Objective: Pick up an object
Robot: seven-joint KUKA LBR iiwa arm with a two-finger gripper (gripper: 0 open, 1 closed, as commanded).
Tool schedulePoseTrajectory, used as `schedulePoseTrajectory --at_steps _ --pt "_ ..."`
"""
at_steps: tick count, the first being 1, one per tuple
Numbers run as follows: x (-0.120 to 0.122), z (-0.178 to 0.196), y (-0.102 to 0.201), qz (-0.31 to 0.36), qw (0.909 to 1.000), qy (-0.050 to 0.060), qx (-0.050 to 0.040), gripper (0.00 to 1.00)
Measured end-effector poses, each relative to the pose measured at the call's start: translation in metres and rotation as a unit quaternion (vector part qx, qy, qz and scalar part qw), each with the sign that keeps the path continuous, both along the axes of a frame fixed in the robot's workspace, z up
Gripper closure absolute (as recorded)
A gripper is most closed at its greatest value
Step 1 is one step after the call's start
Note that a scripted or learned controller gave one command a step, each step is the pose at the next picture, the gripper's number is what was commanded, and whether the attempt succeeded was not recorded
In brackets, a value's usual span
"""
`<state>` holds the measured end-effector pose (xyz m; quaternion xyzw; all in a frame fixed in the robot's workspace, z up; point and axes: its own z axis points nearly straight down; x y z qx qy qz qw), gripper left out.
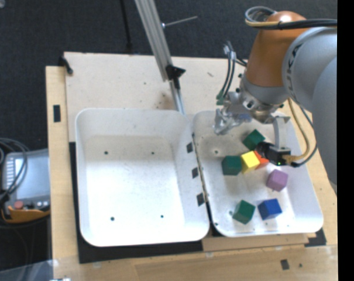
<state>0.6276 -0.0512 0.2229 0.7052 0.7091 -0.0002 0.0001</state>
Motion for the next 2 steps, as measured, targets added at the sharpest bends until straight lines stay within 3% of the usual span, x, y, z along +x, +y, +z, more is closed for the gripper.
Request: schedulePoseTrajectory --at_steps 2 --pt "-0.024 0.018 0.108 0.002 1.0000 -0.001 0.0016 1.00"
